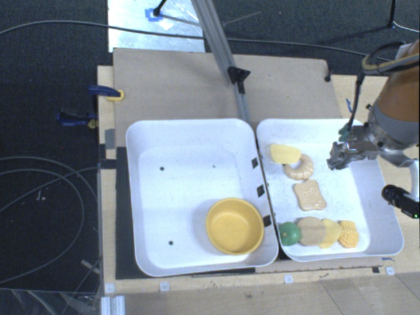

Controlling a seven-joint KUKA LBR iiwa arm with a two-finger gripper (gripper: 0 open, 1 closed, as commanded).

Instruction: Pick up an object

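The right bin (374,202) holds several toy foods: a yellow piece (284,153), a tan ring-shaped pastry (299,168), a slice of toast (309,195), a green ball (289,232), a beige lump (310,230), a pale yellow wedge (330,233) and an orange waffle piece (348,234). The gripper (338,157) hangs over the right bin's upper middle, just right of the pastry and apart from it. Nothing shows between it and the bin floor.
A yellow bowl (234,225) sits in the left bin (164,176) near its front right corner. A slanted grey pole (216,35) crosses the bench from the top. Clamps (105,93) stand at the bench's left edge.
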